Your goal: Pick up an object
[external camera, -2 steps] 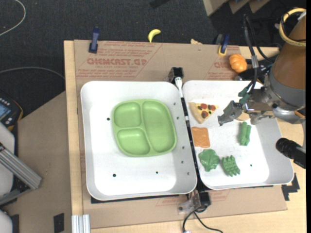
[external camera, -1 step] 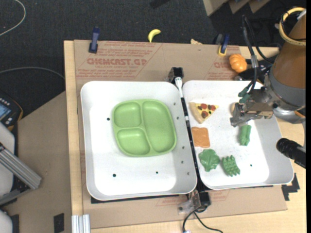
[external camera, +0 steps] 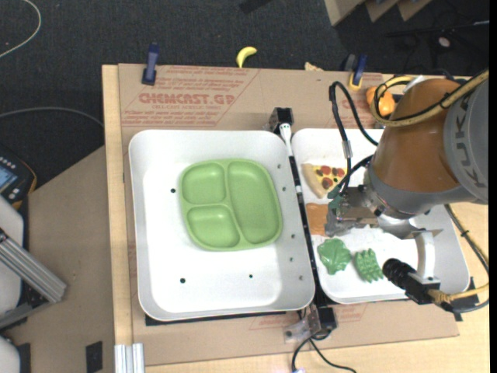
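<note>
Figure. Overhead view of the bench [external camera: 194, 92] during the approach step of a pick.

The arm [external camera: 423, 150] enters from 3 o'clock and hangs over the right bin [external camera: 450, 274], its orange band covering much of that bin's upper half. The left bin [external camera: 155, 270], at 9 o'clock from the arm, carries only a green divided plate [external camera: 231, 203], which lies well apart from the tool.

The gripper [external camera: 342, 212] sits low at the arm's 8 o'clock, near the right bin's inner wall. Whether its jaws stand apart or together cannot be told, since the wrist body hides them from above; nothing can be seen held.

Candidate objects, by size: a toy pizza slice [external camera: 322, 176] at 12 o'clock from the gripper, just beside it; a flat brown piece [external camera: 315, 216] at its 9 o'clock, seemingly touching or partly beneath the tool; a green leafy toy [external camera: 334, 255] at 6 o'clock, near; a smaller ridged green toy [external camera: 368, 265] at 5 o'clock, near.

Judgement: the descent appears to be in hand and no object is yet secured. The brown piece looks the likeliest target, lying closest to the tool. The next move calls for closing on it squarely, then a straight lift; being flat and near the wall, it may slip the grasp.
</note>
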